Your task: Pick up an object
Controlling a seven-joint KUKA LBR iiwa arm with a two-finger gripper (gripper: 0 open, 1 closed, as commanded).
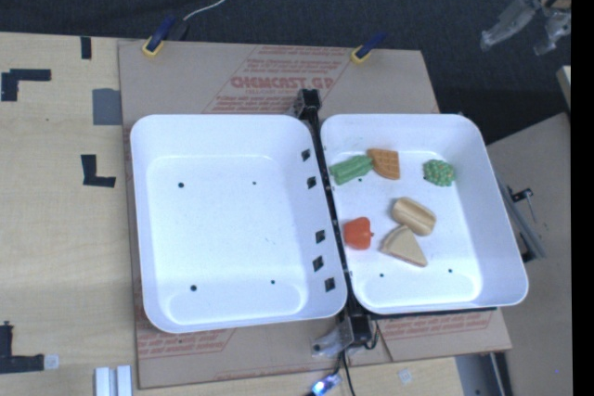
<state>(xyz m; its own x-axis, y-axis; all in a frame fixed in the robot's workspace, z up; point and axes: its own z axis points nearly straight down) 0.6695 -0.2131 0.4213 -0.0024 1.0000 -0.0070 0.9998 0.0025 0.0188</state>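
The right white bin (497,199) holds several small toy foods. Near its left wall lies a green piece (351,169), with an orange-brown piece (384,163) touching it on the right. Further right is a green bushy piece (439,172). Below these lie a tan roll (414,215), a red-orange piece (358,233) and a tan wedge (405,248). My gripper (531,21) is at the far top right, off the bench and well away from the bin, blurred against the dark floor, with nothing seen in it.
The left white bin (148,199) adjoins the right one along a black-clipped seam (320,199). Both rest on a cardboard sheet (269,79) on the wooden bench. A white cable (218,0) runs at the back.
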